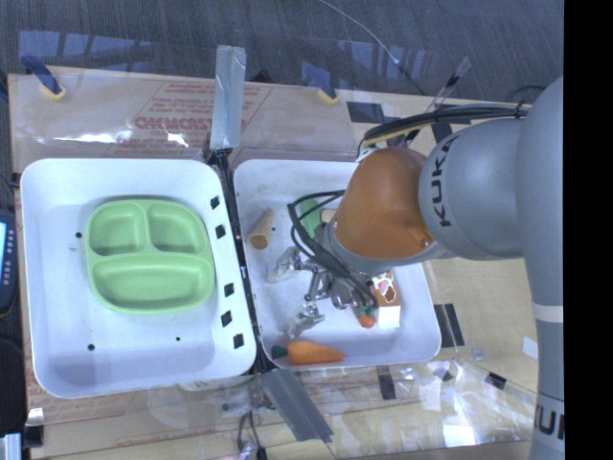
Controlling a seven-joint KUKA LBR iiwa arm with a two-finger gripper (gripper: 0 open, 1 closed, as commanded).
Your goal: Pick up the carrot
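The carrot [311,354] is orange with a green stub at its left end. It lies on its side along the front wall of the right bin [421,332]. My gripper [294,295] hangs over the middle of that bin, just above and behind the carrot and apart from it. Its metal fingers [282,265] are spread open with nothing between them. The orange wrist band and grey arm cover the bin's right half.
A tan cone-shaped piece [260,228] lies near the right bin's left wall. A small white and red block [387,293] and a small orange-red item [367,318] sit under the wrist. The left bin [48,286] holds a green divided plate [149,255].
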